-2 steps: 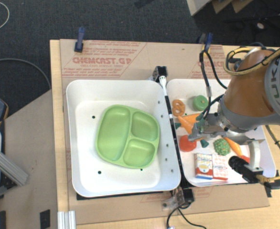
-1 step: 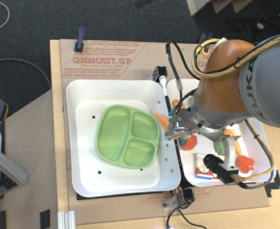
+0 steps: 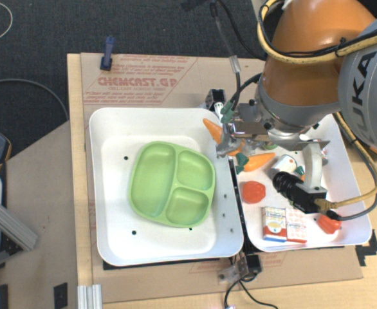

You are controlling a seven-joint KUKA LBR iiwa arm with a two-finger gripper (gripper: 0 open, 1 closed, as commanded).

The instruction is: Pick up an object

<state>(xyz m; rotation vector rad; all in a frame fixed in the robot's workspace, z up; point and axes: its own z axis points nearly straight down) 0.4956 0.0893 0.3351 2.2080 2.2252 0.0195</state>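
Observation:
My gripper point(image 3: 228, 139) hangs under the big orange-banded wrist, over the wall between the two bins at their far end. An orange wedge-shaped piece point(image 3: 211, 129) shows right at the gripper's left side; whether it sits between the jaws is hidden. A toy carrot point(image 3: 258, 161) with a green top lies just right of the gripper in the right bin point(image 3: 352, 172). A red round slice point(image 3: 253, 191) lies nearer, with a small red and yellow carton point(image 3: 275, 223) and a pale box point(image 3: 296, 226) beside it. A small red piece point(image 3: 330, 223) rests at the near right.
A green divided plate point(image 3: 172, 184) lies in the middle of the left bin point(image 3: 108, 172). The arm's bulk covers the far part of the right bin. Cardboard point(image 3: 137, 79) lies under both bins, with a blue clip point(image 3: 107, 53) at its far left.

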